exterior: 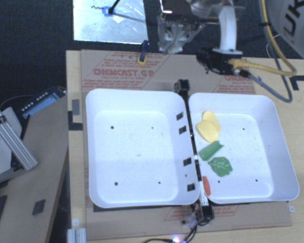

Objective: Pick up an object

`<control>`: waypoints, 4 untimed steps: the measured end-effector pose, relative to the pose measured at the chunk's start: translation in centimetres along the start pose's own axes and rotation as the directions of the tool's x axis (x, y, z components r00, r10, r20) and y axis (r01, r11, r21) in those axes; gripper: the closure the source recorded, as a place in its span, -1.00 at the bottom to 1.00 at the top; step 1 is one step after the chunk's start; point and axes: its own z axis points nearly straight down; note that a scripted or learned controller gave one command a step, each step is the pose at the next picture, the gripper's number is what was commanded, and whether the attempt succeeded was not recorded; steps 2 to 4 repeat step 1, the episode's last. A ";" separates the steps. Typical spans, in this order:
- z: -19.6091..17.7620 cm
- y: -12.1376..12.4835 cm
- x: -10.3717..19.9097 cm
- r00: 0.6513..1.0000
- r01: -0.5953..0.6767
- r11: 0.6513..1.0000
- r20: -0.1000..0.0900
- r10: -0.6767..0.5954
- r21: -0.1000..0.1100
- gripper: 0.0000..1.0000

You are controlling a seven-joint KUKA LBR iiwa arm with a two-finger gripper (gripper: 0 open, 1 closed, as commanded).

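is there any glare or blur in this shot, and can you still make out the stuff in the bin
Camera view: strong glare on the shiny sheet at the top; the gripper looks blurred and washed out; the bins are evenly lit, with a soft shadow in the left bin; the yellow piece and green pieces in the right bin read clearly.

We see a pale wooden bench [50, 151] bearing a printed cardboard sheet [121, 71], with two white bins [137, 97] side by side on it.

Yellow piece [208, 127], green stick [211, 150], green leaf [221, 165], orange bit [206, 186]: flat, right bin's left side.
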 end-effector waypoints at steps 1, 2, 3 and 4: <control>9.6 -9.5 3.8 1.000 0.014 1.000 0.003 -0.014 0.018 1.00; 9.6 -9.5 3.8 1.000 0.014 1.000 0.003 -0.014 0.018 1.00; 9.6 -9.5 3.8 1.000 0.014 1.000 0.003 -0.014 0.018 1.00; 9.6 -9.5 3.8 1.000 0.014 1.000 0.003 -0.014 0.018 1.00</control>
